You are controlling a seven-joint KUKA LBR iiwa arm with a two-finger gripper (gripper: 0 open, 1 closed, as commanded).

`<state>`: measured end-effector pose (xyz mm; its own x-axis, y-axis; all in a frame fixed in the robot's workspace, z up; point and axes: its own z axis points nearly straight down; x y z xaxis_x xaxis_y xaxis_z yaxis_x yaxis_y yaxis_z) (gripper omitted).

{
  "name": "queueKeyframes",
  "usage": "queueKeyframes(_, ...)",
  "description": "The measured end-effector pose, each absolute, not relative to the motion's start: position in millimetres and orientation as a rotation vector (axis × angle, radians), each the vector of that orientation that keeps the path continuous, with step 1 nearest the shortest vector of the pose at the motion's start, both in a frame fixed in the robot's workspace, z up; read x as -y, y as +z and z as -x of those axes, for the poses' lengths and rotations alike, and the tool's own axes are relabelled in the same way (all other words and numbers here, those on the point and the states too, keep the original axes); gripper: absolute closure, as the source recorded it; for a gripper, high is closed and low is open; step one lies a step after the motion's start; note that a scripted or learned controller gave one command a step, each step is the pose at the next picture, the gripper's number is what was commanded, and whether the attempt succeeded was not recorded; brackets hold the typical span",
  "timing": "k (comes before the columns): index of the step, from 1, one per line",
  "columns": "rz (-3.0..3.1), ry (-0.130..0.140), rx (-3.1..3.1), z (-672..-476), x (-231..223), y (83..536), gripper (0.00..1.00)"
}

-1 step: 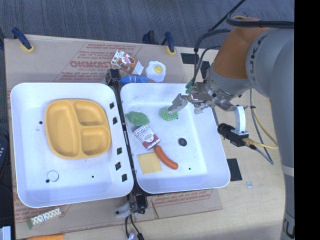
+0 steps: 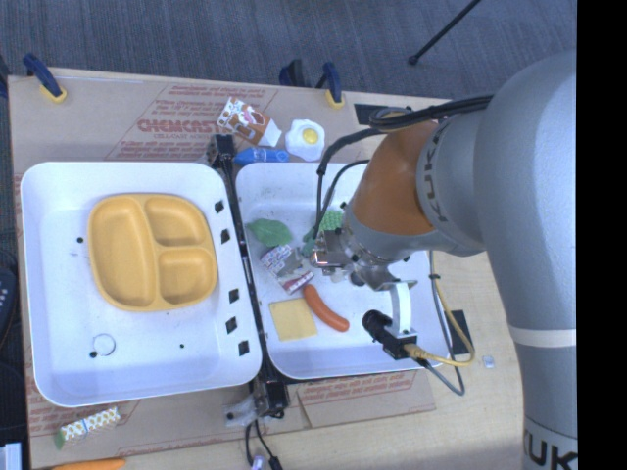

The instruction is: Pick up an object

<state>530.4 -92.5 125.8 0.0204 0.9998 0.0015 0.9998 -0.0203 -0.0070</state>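
Objects for picking: five small items in the right bin (image 2: 294,358) — one orange sausage (image 2: 326,309), one pale yellow cheese slice (image 2: 293,318), one green leaf-shaped piece (image 2: 268,231), one silver-and-red wrapped packet (image 2: 279,258), one second small wrapped piece (image 2: 297,281) just below it.
Sausage: lying slantwise, its upper end beside the cheese slice's top right corner, near the bin's middle.
Cheese slice: flat on the bin floor, toward the front wall.
Green items: leaf-shaped piece left of centre; one further green textured piece (image 2: 331,220) partly hidden beneath the arm.
Gripper (image 2: 328,255): low over the right bin, just right of the wrapped packets, above the sausage; state of the jaws cannot be told, hidden under the wrist.
Arm (image 2: 470,179): one, grey with an orange band, reaching in from the right, covering much of the right bin's far half.
Left bin (image 2: 49,262): one yellow three-compartment tray (image 2: 152,251), lying flat near the bin's centre.
Bins: two, white, shallow, side by side, joined at a black clipped seam (image 2: 238,272).
Bench beyond the bins: one egg-like white-and-yellow piece (image 2: 306,136), one blue item (image 2: 262,155), one brown-and-white packet (image 2: 241,118), all near the far rims.
Clamps: three blue clamps (image 2: 44,76) on the board's far edge.
Front edge: one patterned wrapped strip (image 2: 90,425) lying outside the left bin.
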Motion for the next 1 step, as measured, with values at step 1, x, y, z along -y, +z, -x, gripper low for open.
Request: queueKeyframes(1,1.99,0.003,2.424,-488.3,93.2,91.2,0.0)
